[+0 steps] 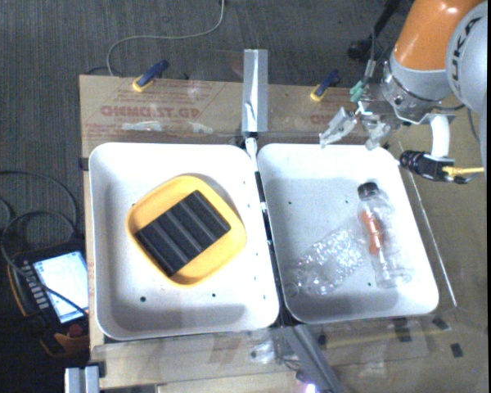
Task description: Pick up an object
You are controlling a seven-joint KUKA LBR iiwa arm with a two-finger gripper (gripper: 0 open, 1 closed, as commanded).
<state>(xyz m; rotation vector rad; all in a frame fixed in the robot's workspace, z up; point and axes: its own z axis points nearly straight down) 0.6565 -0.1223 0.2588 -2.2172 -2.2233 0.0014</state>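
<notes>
A yellow tray-like object with a black ribbed top lies in the left bin. In the right bin a clear plastic bottle with a dark cap and an orange label lies near the right wall, and a crumpled clear plastic piece rests beside it. My gripper hangs above the back rim of the right bin, open, its two fingers spread with nothing between them. It is well behind the bottle.
The bins stand side by side on a cardboard-covered bench held by blue and yellow clamps. A metal strip runs between the bins at the back. A handheld device lies on the floor at left.
</notes>
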